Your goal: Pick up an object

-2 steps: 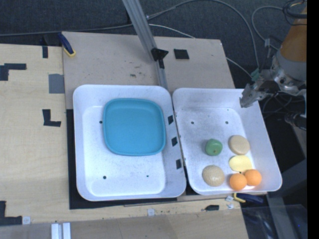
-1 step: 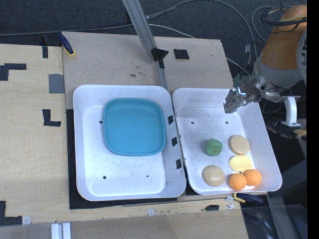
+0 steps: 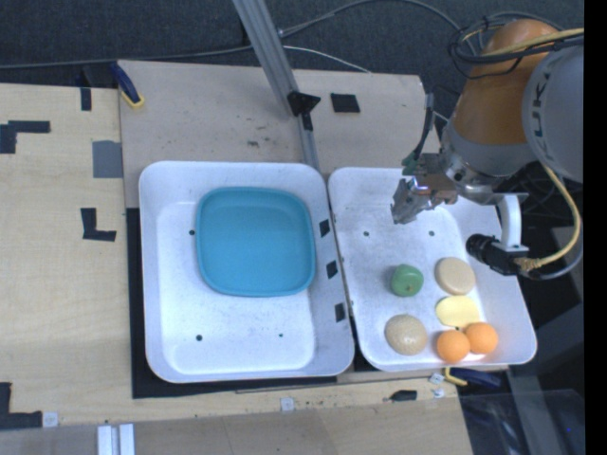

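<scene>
Tool point(image 3: 406, 207) hangs over upper part of right bin point(image 3: 365, 207), right of frame centre; finger state cannot be told, nothing visibly gripped. Objects lie in same bin, lower right: green piece point(image 3: 407, 280) below tool, tan disc point(image 3: 455, 275) beside it, yellow piece point(image 3: 458, 310), beige round point(image 3: 406, 334), two orange balls point(image 3: 467, 342). Left bin point(image 3: 161, 254) holds blue plate point(image 3: 254, 241). Counter point(image 3: 57, 273) pale wood.
</scene>
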